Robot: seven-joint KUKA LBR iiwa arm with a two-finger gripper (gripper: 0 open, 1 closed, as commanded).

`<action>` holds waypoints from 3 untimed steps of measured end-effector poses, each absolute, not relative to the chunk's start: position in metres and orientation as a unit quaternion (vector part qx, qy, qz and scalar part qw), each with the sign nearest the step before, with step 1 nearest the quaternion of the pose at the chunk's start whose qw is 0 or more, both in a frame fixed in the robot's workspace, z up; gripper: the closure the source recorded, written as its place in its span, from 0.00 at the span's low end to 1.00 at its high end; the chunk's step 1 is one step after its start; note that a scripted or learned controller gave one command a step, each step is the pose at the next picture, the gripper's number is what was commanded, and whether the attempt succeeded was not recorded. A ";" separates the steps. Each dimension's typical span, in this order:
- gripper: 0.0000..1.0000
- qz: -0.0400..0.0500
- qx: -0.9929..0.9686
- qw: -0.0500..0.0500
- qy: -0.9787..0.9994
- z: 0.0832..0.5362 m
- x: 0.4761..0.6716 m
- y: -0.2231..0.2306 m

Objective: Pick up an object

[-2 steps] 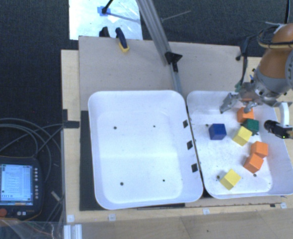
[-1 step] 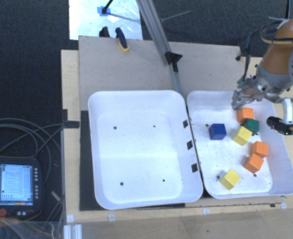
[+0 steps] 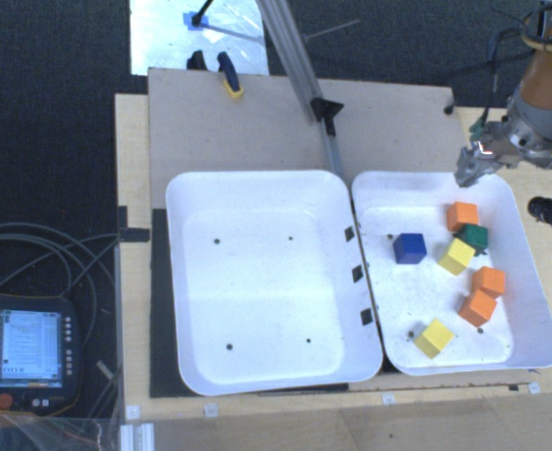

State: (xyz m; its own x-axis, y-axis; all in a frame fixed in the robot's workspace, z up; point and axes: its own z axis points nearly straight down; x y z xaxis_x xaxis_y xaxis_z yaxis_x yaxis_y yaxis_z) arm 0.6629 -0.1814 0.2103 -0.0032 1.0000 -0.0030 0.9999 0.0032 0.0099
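The orange cube nearest the right bin's far rim is lying just below my gripper, which is hovering over that rim, its grip unreadable to me.

Glossy white plastic bins on a matt cardboard sheet.

The arm reaches in from the right, gripper pointing down.
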 end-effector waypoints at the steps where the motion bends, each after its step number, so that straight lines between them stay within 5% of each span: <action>1: 1.00 0.002 0.706 0.003 0.709 0.249 0.665 -0.182; 3: 1.00 0.001 0.703 0.000 0.711 0.265 0.650 -0.077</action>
